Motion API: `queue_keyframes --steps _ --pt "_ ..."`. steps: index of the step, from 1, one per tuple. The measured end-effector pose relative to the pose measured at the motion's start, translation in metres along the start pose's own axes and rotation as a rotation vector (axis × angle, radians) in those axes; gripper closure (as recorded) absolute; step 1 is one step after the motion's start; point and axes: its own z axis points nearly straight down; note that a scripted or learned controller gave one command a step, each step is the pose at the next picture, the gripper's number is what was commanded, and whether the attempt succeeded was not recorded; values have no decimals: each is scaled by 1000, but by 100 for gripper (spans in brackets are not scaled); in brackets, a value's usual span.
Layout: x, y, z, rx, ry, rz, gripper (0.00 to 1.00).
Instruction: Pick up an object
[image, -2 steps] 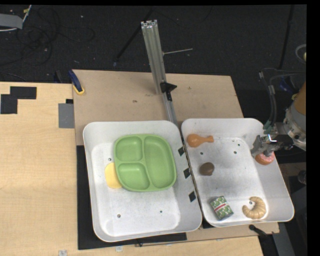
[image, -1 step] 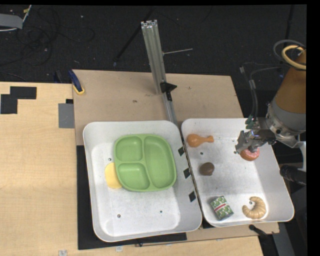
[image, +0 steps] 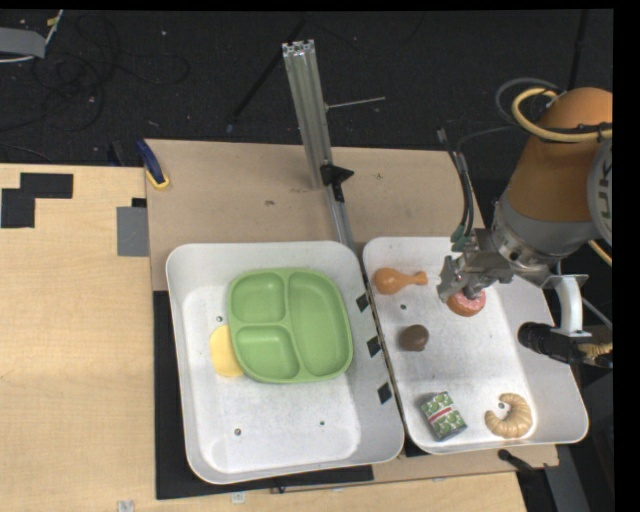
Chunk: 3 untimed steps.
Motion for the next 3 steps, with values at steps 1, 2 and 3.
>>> queue_keyframes --steps 1,2,3 --pt "57 21 4 -2 0 -2 100" --pt "109 26 12 -1 0 -2 100" --pt "148 51 20 -2 0 -1 100"
